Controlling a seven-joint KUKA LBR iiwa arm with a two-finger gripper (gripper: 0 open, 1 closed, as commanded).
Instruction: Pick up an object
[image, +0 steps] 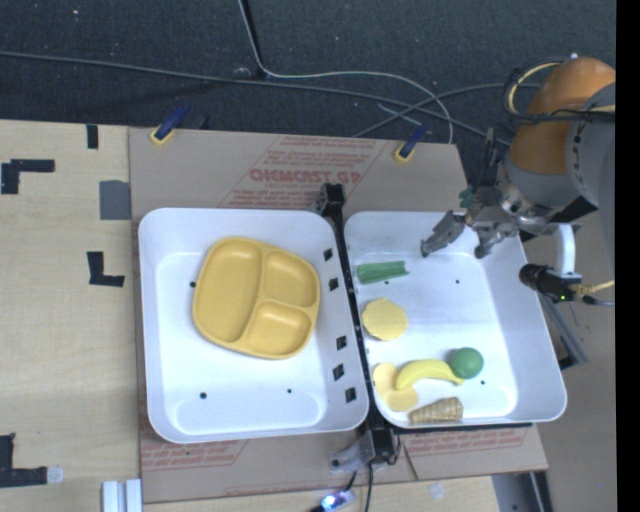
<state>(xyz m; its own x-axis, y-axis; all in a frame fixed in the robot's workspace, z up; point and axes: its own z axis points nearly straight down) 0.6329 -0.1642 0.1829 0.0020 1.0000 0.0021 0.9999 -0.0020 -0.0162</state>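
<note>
Currently the two-finger metal gripper (461, 238) hangs above the far right part of the right-hand shallow white plastic bin (520, 340), its fingers spread apart with nothing between them. Every candidate lies in that bin, placed here against the round pale-yellow flat disc (384, 320) near the bin's left wall. A flat green rectangular strip (381, 270) lies just beyond the disc and is the piece nearest the gripper. On the near side of the disc a curved yellow toy banana (428, 373) touches a small green ball (465, 362), with a second pale-yellow round slice (389, 387) tucked against the banana's left end and a tan ribbed cone-shaped piece (437, 409) at the bin's near wall. All look like light, stiff plastic play food, likely smooth and prone to slipping. The strip and disc lie low, so fingers would have to straddle their narrow width; the banana seems the surest hold, pinched across its middle. A yellow three-compartment plastic plate (256, 297) sits in the left-hand white bin (170, 330), well away from the disc.
</note>
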